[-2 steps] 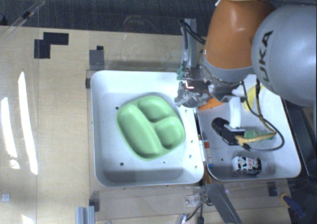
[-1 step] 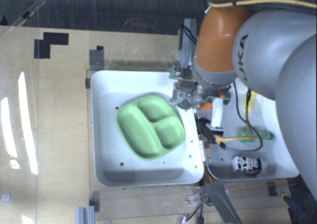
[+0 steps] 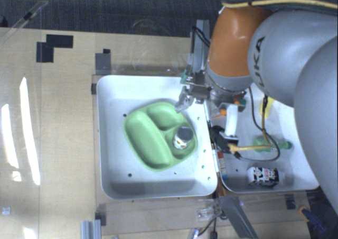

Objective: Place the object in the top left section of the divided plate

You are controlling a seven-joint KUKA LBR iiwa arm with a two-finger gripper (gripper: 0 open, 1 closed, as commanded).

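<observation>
- Nearest, in the right bin (image 3: 301, 182), a small black-and-white packet (image 3: 263, 176) lies close to the near wall.
- Just beyond it, a green-handled tool with a yellow end (image 3: 261, 146) lies across the same bin, under a dark cable.
- In the left bin (image 3: 113, 180), the green divided plate (image 3: 142, 137) sits tilted, roughly in the middle.
- The object (image 3: 184, 136), a small round thing with a dark metallic top, rests in the plate's right-hand compartment, on its nearer right side.
- Farther back, the gripper (image 3: 186, 98) hangs over the plate's far right rim, apart from the object; whether its fingers are open or closed, I cannot tell.
- Behind it, the arm (image 3: 285, 58) with its orange band (image 3: 232, 31) fills the far right.
</observation>
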